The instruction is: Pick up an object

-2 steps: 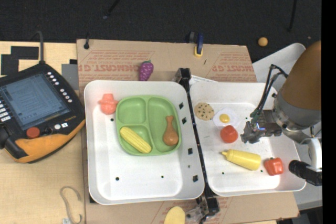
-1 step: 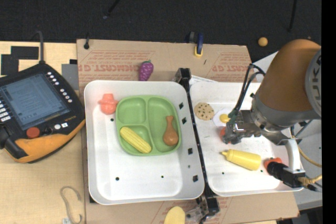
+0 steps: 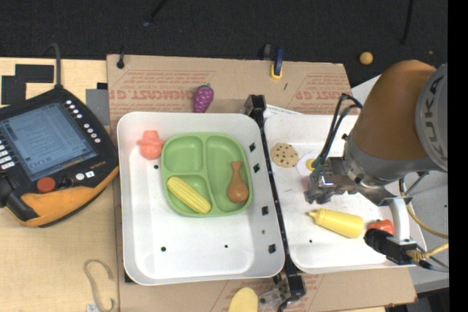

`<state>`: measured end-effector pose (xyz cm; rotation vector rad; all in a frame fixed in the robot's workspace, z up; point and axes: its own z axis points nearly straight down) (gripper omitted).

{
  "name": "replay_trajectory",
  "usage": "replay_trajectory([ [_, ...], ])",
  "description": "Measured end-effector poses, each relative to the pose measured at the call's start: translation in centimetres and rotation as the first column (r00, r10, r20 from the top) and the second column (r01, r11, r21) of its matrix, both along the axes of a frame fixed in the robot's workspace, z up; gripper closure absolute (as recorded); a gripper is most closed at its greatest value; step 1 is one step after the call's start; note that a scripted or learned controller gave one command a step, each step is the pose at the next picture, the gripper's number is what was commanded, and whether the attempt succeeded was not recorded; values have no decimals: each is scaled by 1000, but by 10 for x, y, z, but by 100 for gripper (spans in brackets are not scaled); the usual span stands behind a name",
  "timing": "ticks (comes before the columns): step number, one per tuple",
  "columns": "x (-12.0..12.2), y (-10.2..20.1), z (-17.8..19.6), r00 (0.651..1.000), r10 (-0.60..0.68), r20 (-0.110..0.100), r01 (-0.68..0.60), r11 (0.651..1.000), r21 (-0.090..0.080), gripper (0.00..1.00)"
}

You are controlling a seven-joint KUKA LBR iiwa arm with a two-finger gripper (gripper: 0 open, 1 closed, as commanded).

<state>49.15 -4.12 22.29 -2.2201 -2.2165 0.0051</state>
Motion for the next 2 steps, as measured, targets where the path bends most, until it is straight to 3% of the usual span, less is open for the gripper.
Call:
replay_trajectory([
  [1, -7, -1, 2, 1000, 0, 1, 0, 1000, -1, 100],
  [2, 3, -7, -6, 1000, 1, 2, -1, 1000, -1, 100],
])
